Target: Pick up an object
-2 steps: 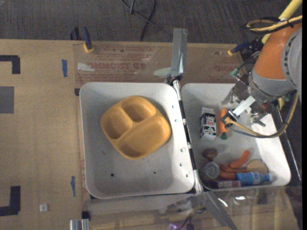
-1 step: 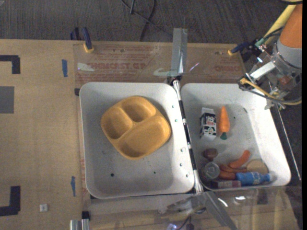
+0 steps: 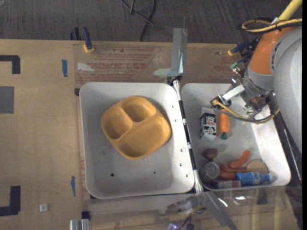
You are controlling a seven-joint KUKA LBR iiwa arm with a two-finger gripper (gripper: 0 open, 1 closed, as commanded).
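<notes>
Camera view, orange carrot [image 3: 224, 123] lying below-left of wrist [image 3: 255, 88]

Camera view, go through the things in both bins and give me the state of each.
yellow divided plate, right side up, compartments empty, in left bin
small carton, lying in right bin
carrot, lying beside the carton
blue bottle, on its side by the near wall
grey can, standing on end
</notes>
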